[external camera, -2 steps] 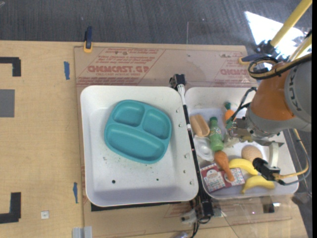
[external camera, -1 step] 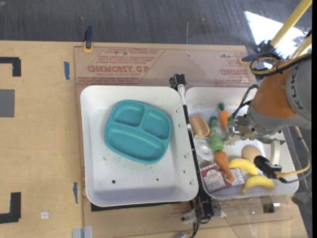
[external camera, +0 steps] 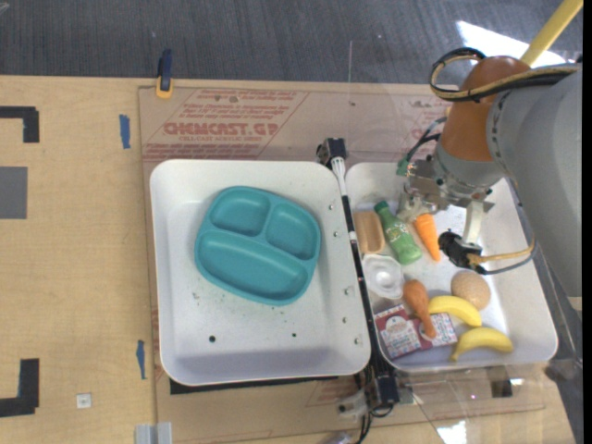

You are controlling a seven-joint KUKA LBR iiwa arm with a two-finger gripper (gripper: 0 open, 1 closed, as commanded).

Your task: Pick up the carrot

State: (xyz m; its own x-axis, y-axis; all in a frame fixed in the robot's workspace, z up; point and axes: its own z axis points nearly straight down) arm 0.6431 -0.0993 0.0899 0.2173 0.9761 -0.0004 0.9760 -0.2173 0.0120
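the shallow white right bin (external camera: 541, 336) serves as the landmark here. at its near edge lie two yellow bananas (external camera: 470, 326), curved and touching each other, with a small red-and-white printed packet (external camera: 400, 331) just beside them toward the bin's near left corner. a little further in, a tan egg-shaped object (external camera: 471, 290) rests touching the upper banana, and a brownish-orange drumstick-shaped toy (external camera: 419, 304) lies slanted between the packet and the bananas. beyond that, against the bin's left wall, sits a small white round cup (external camera: 381, 273). further still, a beige bread-like roll (external camera: 370, 231) lies along the left wall, and a green plastic bottle (external camera: 398, 233) lies beside it. the small orange carrot (external camera: 426, 235) lies just right of the bottle, in the far half of the bin, pointing toward the near side. the gripper (external camera: 427, 203) hangs right over the carrot's far end, at or very near it; whether its fingers are apart or closed cannot be told. left of the right bin, the second shallow white bin (external camera: 176, 340) holds a teal three-compartment plastic plate (external camera: 259, 244). both bins rest on the table (external camera: 74, 248).
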